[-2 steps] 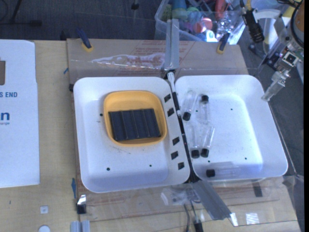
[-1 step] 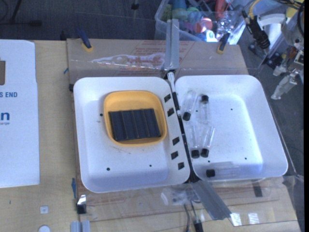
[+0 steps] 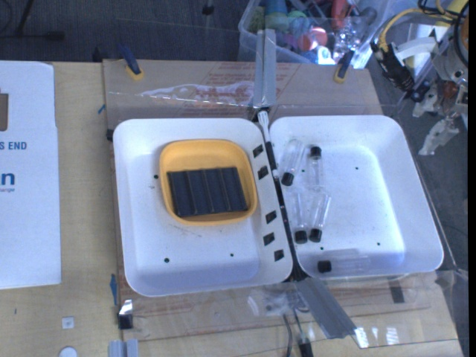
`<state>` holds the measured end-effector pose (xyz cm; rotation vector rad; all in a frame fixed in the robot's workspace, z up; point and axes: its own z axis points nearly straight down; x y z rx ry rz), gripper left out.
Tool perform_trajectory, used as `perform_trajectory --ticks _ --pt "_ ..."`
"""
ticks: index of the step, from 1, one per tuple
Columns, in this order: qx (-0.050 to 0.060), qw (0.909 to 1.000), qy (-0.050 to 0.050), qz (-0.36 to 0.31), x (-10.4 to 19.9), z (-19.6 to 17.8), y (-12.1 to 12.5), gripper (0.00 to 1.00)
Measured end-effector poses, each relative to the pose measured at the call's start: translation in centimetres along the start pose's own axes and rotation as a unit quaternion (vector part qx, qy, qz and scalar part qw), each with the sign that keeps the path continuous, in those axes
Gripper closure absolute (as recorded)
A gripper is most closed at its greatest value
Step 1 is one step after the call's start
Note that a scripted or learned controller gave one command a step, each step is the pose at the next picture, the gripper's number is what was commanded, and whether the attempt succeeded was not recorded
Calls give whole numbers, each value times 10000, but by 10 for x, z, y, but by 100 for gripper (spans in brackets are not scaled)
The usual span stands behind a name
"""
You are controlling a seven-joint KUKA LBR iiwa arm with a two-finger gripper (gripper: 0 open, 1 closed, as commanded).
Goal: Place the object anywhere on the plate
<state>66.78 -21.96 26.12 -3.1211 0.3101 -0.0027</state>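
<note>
lying in the right bin [image 3: 387, 199], several clear tubes with black caps [image 3: 306, 199] were grouped near its left wall, and one more tube [image 3: 343, 262] was at the front edge. the yellow plate [image 3: 207, 151] sat in the left bin [image 3: 141, 236] and already carried a dark ribbed block [image 3: 207, 190]. the arm [image 3: 439, 80] was at the top right, well apart from both bins, and i could not tell the state of its tool. i judged that no tube was yet picked. the tubes were transparent, round and close together, so a grasp could slip or catch two at once. a tube placed on the block could also roll off the plate.
</note>
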Motion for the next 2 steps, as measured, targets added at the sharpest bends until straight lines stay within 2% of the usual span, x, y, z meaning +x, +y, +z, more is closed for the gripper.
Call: perform_trajectory --ticks 2 --pt "0 10000 1 -14 0 3 0 0"
